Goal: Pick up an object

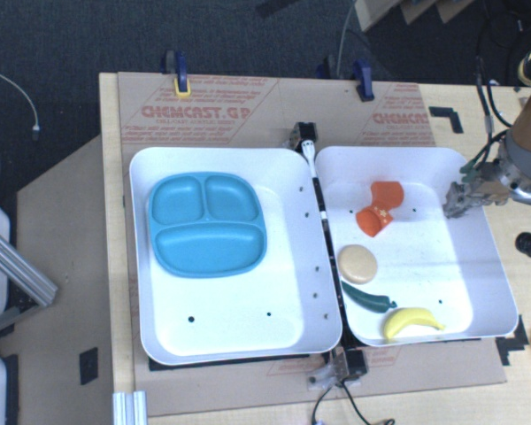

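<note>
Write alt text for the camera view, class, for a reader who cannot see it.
Two shallow white bins sit side by side on a bench; the left bin holds a blue divided plate, and the right bin holds an orange-red object, a beige disc, a dark green piece and a yellow banana. The arm's tool is above the right bin's far right edge.

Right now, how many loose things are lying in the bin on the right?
4. A red block near the middle, a tan round disc below it, then a dark green piece and a yellow banana at the near edge.
</note>
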Robot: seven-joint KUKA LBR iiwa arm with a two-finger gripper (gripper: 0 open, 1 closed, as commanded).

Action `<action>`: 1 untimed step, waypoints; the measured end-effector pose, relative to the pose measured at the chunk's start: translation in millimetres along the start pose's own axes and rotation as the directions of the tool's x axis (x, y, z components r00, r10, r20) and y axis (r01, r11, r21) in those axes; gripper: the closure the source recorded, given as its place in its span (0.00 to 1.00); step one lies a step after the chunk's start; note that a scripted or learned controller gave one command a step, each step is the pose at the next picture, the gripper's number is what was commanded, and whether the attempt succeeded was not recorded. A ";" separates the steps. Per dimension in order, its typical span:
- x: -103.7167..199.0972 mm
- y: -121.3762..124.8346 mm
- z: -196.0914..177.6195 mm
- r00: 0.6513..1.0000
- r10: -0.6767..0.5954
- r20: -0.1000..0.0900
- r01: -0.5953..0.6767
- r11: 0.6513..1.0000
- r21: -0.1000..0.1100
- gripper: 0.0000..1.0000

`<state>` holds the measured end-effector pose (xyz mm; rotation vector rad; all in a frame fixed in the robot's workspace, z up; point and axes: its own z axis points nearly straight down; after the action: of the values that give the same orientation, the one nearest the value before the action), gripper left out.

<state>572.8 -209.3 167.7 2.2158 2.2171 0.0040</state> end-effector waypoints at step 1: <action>-1.9 4.1 -64.3 1.000 -0.001 0.001 0.001 1.000 -0.001 1.00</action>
<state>576.5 -211.0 232.1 2.2141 2.2167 0.0045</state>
